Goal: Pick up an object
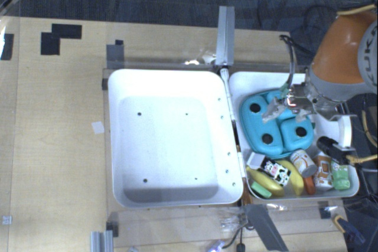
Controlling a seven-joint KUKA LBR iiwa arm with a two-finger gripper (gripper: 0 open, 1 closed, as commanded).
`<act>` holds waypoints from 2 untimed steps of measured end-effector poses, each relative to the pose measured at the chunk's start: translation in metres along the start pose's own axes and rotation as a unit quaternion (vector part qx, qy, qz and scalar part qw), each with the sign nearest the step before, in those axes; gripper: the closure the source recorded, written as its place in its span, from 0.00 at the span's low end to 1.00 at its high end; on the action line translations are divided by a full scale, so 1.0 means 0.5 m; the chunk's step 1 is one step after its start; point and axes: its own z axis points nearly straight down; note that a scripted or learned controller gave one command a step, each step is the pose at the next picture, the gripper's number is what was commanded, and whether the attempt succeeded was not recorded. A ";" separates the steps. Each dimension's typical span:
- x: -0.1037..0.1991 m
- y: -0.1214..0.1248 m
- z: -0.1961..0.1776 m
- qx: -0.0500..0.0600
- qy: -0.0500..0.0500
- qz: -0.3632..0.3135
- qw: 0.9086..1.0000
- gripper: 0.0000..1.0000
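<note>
Arm (348, 50) reaching in from the right, over the right bin (236, 88). Claw (287, 104) low above the turquoise plastic toy (266, 124), at its upper right part, close enough to look in contact. Finger state: cannot tell, parts too small and cluttered. Toy lying in the middle of the right bin, dark round holes on its top. Along the bin's near edge: two bananas (266, 183), a small black-and-white item (274, 170) between them, a can (301, 159), a green item (341, 179) in the right corner. Left bin (118, 127) beside it on the counter (53, 127).
</note>
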 end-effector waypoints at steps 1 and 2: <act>-0.090 -0.138 0.025 -0.001 0.000 0.073 0.997 0.00; -0.212 -0.102 0.169 -0.005 0.001 0.173 0.985 0.00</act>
